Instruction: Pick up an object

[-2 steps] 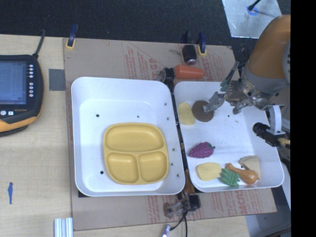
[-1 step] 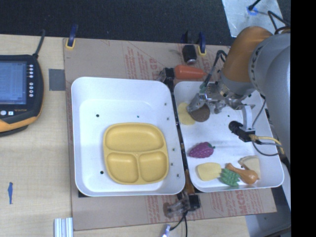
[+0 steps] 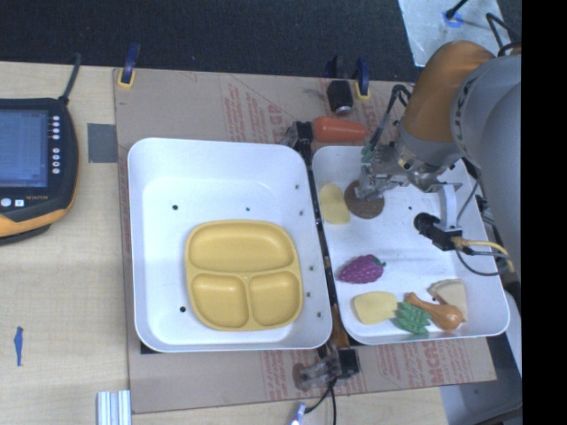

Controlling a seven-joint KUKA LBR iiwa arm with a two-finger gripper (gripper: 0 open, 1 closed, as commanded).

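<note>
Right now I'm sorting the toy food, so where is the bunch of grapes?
The purple grapes lie in the right bin, near its left wall, just above the pale yellow piece and below the gripper.

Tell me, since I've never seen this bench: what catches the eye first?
The yellow tray, split into three compartments, sits in the left bin. The arm reaches into the right bin, its pincer down at a brown disc. Nearer the camera lie purple grapes.

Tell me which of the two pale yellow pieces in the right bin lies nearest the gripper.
The upper yellow piece, by the bin's left wall, just left of the gripper. The other yellow piece lies near the bin's front, below the purple grapes.
</note>
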